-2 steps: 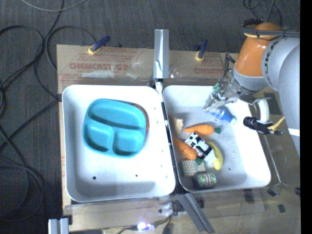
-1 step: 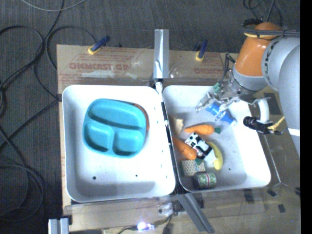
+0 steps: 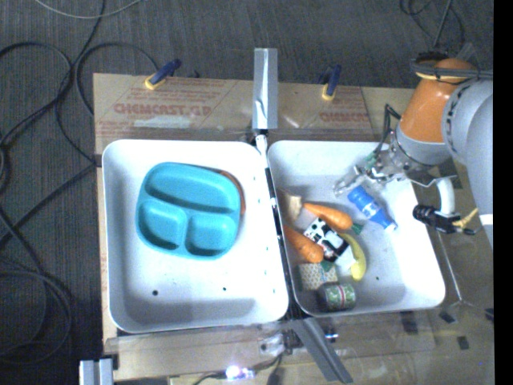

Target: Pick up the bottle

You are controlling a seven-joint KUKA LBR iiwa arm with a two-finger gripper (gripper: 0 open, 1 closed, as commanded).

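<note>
right bin (image 3: 417, 283): bottle (image 3: 370, 205), carrots (image 3: 314, 231), banana (image 3: 357, 261)

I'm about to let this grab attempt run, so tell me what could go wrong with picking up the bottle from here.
1. The bottle lies on its side at a slant, so the gripper may well glance off it or roll it away.
2. The carrot and banana lie close beside the bottle; a slightly off descent could nudge or catch those instead.
3. The right bin's wall is near, leaving little room for the wrist.

Single fixed overhead camera, angled down on both white bins (image 3: 120, 239), arm (image 3: 469, 127) entering from right
</note>
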